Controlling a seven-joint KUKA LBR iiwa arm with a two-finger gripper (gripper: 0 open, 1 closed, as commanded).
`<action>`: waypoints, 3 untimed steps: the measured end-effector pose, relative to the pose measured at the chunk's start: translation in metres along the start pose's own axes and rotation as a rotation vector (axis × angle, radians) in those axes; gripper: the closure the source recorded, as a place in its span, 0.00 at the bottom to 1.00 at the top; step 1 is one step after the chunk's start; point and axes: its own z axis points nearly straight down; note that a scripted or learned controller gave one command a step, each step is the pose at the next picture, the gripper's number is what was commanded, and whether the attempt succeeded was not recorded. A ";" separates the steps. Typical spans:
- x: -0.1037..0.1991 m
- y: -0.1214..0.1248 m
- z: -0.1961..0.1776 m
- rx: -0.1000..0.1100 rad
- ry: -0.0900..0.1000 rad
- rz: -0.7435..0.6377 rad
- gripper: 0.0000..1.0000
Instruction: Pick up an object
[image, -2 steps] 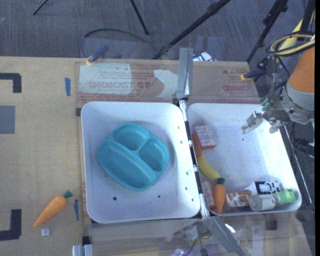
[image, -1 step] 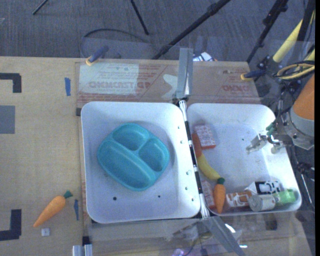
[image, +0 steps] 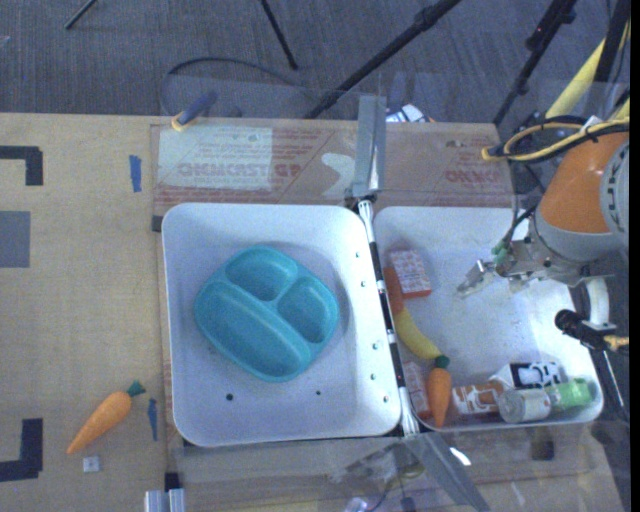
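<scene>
On the bench: tan cardboard-coloured top with black corner marks and blue tape bits; grey carpet and black stand legs beyond at 12 o'clock. Left bin: one teal divided plate. Right bin: orange box, banana, carrot, bottle, cartons along the 6 o'clock wall. A second carrot lies on the bench at 8 o'clock. Pincer: prongs apart, clamped on nothing, over bare floor of the right bin; orange box sits at its 9 o'clock, near but apart.
</scene>
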 end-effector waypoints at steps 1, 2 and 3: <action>-0.043 0.038 -0.056 0.000 0.000 -0.105 0.00; -0.026 -0.010 -0.022 0.003 0.004 -0.070 0.00; -0.026 -0.010 -0.023 0.002 0.004 -0.070 0.00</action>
